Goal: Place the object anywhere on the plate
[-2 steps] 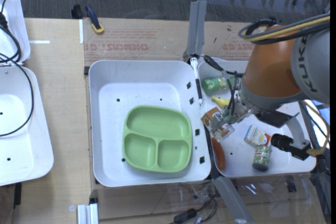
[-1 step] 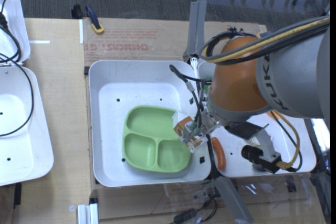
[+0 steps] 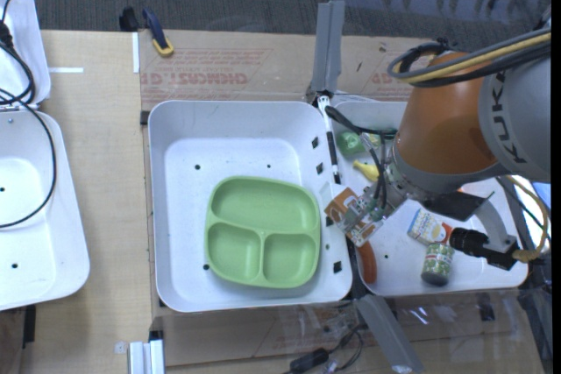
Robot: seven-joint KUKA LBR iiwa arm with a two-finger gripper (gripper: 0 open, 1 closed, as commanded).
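Note:
A light green plate (image 3: 263, 231) with three compartments lies in the left white bin (image 3: 175, 188), toward its front right. My gripper (image 3: 354, 217) hangs over the wall between the two bins, just right of the plate's right rim. A small brown-orange piece (image 3: 338, 205) shows at the gripper's left side; I cannot tell whether it is held. The grey arm with its orange band (image 3: 443, 131) covers much of the right bin (image 3: 491, 276).
In the right bin lie a red sausage-like item (image 3: 367, 259), a small printed carton (image 3: 426, 226), a green-lidded jar (image 3: 436, 264), a green item (image 3: 351, 142) and a yellow one (image 3: 367, 170). A white basin with black cable (image 3: 26, 215) stands at far left.

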